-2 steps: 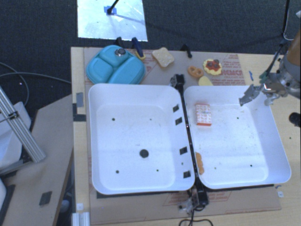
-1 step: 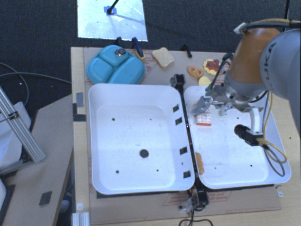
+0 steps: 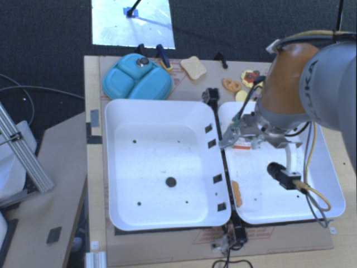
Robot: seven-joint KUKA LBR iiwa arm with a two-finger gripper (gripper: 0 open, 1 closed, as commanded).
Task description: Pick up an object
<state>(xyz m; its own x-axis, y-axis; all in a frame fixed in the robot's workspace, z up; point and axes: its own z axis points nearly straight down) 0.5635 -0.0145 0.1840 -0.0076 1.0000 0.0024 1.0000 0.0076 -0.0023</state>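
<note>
Camera view shows our tool (image 3: pixel 241 140), grip state we cannot tell, low in the right bin (image 3: pixel 329 178) over a red-and-white card (image 3: pixel 241 145); we judge it too flat against the floor to catch.

You see the arm (image 3: pixel 301 82) over the right bin (image 3: pixel 326 177), gripper (image 3: pixel 245 135) low near the divider. 1 dark disc (image 3: pixel 170 181) lies in the left bin (image 3: pixel 128 149); blue tray (image 3: pixel 137 78) behind.

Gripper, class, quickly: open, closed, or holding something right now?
Gripper: cannot be told; it sits low over the right bin beside a small red-and-white object.
</note>
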